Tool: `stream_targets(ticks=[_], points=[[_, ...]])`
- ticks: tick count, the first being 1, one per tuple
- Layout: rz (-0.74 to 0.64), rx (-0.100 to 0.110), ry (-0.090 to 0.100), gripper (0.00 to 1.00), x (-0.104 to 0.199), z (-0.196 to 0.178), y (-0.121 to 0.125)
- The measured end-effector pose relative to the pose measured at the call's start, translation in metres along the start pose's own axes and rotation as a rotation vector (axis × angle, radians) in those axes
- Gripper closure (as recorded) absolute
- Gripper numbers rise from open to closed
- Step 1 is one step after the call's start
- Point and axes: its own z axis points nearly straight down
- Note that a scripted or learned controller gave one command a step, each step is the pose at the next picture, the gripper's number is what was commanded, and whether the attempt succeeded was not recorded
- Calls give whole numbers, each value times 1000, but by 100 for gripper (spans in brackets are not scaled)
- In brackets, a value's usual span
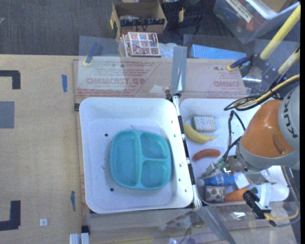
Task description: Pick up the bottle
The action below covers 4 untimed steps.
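Beside the pincer (224,167), bottle (220,180)

It is a robot laboratory: 2 white bins (90,114) stand on a plywood surface (38,143) marked with tape, with cardboard boxes (138,14) and cables (267,93) nearby.

The arm (267,143) is rounded, with a broad orange band above a grey wrist section. Black letters mark its pale upper casing. Black cables loop beside it.
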Motion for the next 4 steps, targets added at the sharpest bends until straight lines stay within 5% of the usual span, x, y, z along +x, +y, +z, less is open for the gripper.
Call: stream_targets(ticks=[1,2,3,4], points=[[2,-7,0,100,0,-11,2],[2,-7,0,0,0,-11,2],[-71,-1,5,0,-5,0,1],[-68,-8,2,100,-7,-11,2]])
